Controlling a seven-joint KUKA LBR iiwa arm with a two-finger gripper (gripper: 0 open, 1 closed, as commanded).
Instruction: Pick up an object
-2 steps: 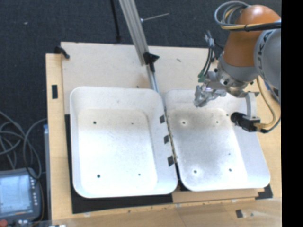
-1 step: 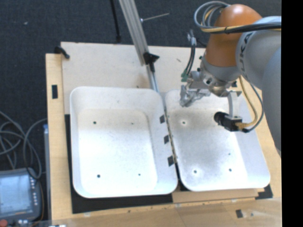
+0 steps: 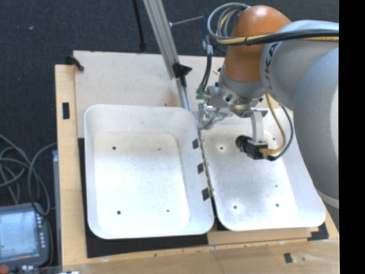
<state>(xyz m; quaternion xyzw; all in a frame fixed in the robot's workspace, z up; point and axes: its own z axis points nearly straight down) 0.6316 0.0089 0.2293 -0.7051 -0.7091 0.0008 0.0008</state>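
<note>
**Gripper at the right bin's far left corner; object not made out**

The grey arm [image 3: 305, 79] reaches in from the right and covers the right bin's far right part, with its orange band [image 3: 254, 30] above the wrist. Beneath it the pale bench [image 3: 122, 73] bears both shallow white bins, which touch along their inner rims. The left bin [image 3: 93, 153] shows a floor with grey speckling and a few small dark dots. The right bin [image 3: 296, 207] shows the same speckled floor and dots where the arm leaves it visible. The gripper [image 3: 210, 117] sits at the right bin's far left corner, just beside the shared rim. Whether it is apart or together cannot be told from this angle. The object to pick cannot be made out, because the wrist hides the spot under the gripper. Three small black tabs [image 3: 200, 168] stand in a row along the seam between the bins.
</note>
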